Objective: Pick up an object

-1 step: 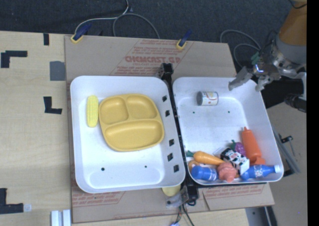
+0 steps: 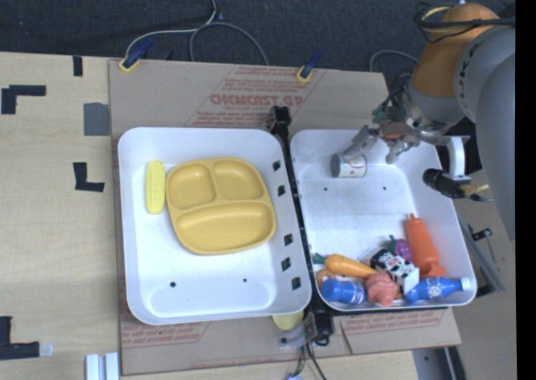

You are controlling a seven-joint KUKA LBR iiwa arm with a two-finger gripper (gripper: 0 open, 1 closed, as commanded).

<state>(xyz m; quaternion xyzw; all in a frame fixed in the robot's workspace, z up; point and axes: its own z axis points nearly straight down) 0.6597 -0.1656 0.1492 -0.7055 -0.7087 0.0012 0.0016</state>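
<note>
Camera view, jaws over can (grip unclear), toys heaped.

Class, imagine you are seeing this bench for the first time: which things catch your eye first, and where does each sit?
The big yellow divided plate fills the middle of the left bin, with a yellow corn cob beside it. In the right bin, bright toys crowd the near corner, among them an orange bottle and a carrot. The gripper hangs over that bin's far end beside a small white can.

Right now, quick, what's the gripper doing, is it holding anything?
Gripper: over the right bin, just right of a small can; open or shut cannot be told, and nothing is visibly held.
</note>
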